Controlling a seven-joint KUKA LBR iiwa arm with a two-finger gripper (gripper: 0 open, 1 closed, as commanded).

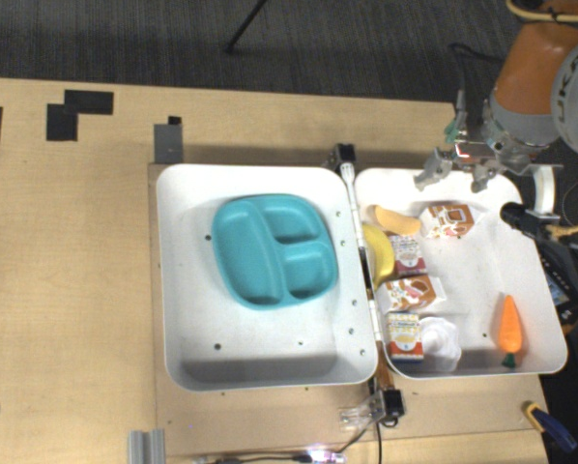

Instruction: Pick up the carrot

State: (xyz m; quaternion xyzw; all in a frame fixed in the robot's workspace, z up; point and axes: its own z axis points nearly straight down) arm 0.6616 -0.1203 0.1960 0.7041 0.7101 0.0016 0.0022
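The orange carrot [508,329] with a green stem end lies in the right bin [482,269], near its front right corner, pointing up and down in the view. My gripper [456,174] hangs over the far edge of that bin, well behind the carrot. Its two fingers are spread apart with nothing between them.
The left bin [187,288] holds a teal divided plate [273,247]. Along the right bin's left side lie a banana [378,251], a yellow-brown food piece [398,221], several small snack packets [409,293] and a white cup [442,341]. Another packet [448,221] sits just under the gripper.
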